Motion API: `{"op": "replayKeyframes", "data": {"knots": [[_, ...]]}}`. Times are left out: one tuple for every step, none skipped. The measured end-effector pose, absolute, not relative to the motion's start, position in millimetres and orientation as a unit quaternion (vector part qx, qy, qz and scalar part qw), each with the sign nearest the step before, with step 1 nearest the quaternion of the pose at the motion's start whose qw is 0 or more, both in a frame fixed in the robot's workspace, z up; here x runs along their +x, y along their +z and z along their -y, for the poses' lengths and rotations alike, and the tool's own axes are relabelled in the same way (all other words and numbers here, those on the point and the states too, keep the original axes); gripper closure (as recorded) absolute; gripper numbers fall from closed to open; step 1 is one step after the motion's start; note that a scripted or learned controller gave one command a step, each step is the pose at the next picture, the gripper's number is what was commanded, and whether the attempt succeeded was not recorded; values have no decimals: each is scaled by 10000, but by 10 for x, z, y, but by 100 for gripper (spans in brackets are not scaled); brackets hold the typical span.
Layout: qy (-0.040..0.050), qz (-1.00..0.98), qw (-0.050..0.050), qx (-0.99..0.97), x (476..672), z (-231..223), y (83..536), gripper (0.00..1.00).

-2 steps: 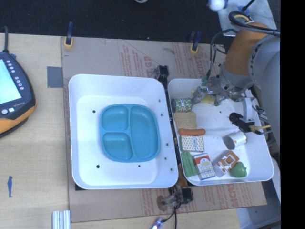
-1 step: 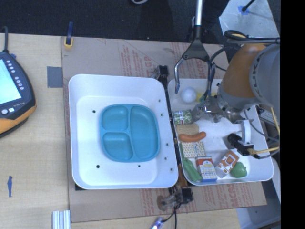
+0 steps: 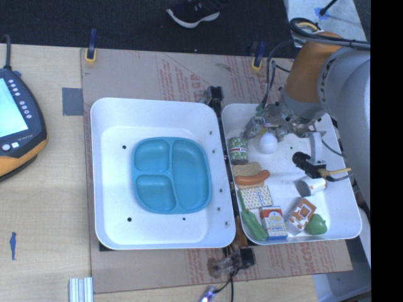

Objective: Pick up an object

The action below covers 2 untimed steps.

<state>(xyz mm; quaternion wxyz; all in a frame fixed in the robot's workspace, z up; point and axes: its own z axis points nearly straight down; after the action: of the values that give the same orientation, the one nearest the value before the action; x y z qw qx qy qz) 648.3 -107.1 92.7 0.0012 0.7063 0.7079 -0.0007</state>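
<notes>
Two white bins on tabletop point(image 3: 56, 231): left bin point(image 3: 110, 168) with one blue three-compartment plate point(image 3: 171, 173); right bin point(image 3: 343, 216) with small items. One white egg point(image 3: 269, 143) at 12 o'clock of right bin, directly below jaws of gripper point(image 3: 272, 121). Jaw state: cannot tell. One green can point(image 3: 238, 150) at 9 o'clock of egg. One hot dog point(image 3: 250, 178), one waffle point(image 3: 256, 197), two cartons point(image 3: 274, 223) and point(image 3: 301, 214) toward 6 o'clock. One green pepper point(image 3: 317, 224) at 5 o'clock.
</notes>
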Motion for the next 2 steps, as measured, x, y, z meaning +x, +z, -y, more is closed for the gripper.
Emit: {"op": "replayKeyframes", "data": {"knots": [[-3, -7081, 1, 7061, 6569, 1337, 1867, 0], [-21, -7087, -18, 7055, 5907, 1376, 1484, 0]]}}
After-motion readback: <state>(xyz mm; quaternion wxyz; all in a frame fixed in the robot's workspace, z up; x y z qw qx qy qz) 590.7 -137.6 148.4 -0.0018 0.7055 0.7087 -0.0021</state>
